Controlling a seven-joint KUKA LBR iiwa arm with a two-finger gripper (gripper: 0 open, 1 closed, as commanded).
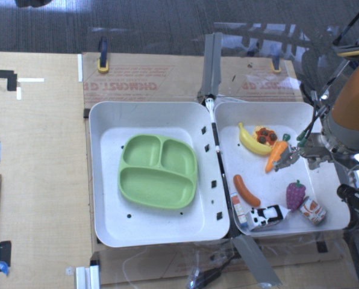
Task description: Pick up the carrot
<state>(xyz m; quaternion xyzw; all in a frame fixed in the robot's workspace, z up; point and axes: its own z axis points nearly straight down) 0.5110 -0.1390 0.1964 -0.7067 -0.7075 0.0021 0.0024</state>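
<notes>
The carrot (276, 153) is orange with a green top and lies slanted in the right bin (227, 114), just right of the banana (252, 141). My gripper (290, 156) reaches in from the right and sits right against the carrot's right side, low over the bin floor. The grey wrist hides how the gripper meets the carrot, so I cannot make out whether it has it.
The right bin also holds a red berry piece (265, 135), a sausage (247, 190), purple grapes (295, 194), a cow-patterned carton (267, 216) and a red-and-white can (312, 211). A green divided plate (158, 171) lies in the left bin (101, 179).
</notes>
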